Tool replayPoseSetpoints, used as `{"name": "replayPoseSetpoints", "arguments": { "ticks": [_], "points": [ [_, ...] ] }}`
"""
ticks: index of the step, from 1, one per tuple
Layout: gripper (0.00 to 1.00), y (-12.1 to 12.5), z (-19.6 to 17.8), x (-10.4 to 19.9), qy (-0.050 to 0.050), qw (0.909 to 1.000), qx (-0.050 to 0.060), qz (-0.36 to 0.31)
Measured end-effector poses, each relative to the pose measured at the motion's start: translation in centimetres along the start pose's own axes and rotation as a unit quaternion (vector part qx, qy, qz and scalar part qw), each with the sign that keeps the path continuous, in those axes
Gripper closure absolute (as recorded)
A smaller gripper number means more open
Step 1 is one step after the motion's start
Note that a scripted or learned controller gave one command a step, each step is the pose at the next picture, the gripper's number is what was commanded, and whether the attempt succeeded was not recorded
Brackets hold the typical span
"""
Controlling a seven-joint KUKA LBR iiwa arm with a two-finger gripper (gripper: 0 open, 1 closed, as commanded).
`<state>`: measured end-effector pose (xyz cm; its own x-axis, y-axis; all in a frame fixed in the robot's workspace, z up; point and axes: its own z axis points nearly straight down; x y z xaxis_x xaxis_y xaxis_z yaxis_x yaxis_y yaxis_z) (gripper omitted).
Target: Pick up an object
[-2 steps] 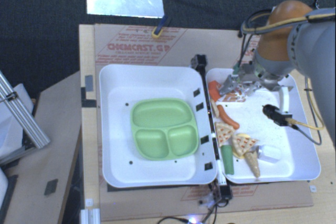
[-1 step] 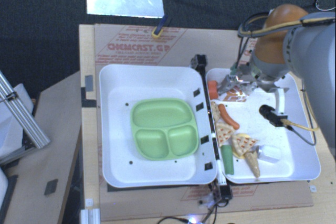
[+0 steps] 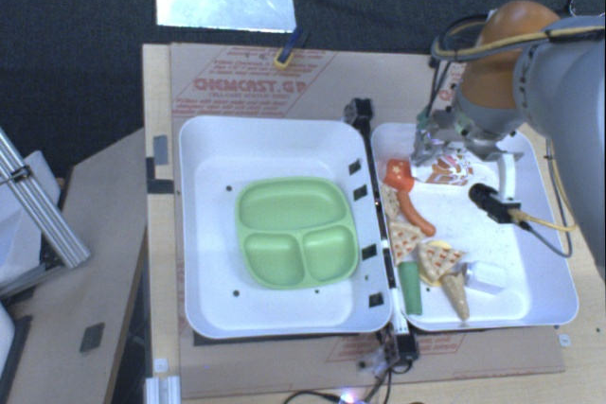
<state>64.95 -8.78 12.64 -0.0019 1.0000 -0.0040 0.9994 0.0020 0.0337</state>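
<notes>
pincer low in right bin, maybe touching red-white packet

Bright, even overhead light, soft shadows, slightly blurred, grainy picture.

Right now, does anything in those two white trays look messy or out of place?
Somewhat. The toy food lies in a jumble along the right bin's left side, pieces overlapping. The green plate sits neatly in the left bin.

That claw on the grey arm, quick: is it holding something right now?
Gripper: over the back of the right bin; whether it grips anything cannot be told.
</notes>
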Motion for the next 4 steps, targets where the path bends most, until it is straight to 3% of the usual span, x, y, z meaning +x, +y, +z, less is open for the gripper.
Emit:
{"name": "replayPoseSetpoints", "arguments": {
  "ticks": [1,2,3,4],
  "points": [
    [1.0,-0.4,-5.6,-0.7,0.001,0.9999,0.014,0.002],
    [1.0,-0.1,-10.2,-0.8,0.002,0.9999,0.013,-0.001],
    [1.0,0.0,-9.6,1.7,0.002,0.9999,0.015,-0.002],
    [1.0,-0.9,-8.9,1.9,0.002,0.9999,0.016,0.0]
  ]
}}
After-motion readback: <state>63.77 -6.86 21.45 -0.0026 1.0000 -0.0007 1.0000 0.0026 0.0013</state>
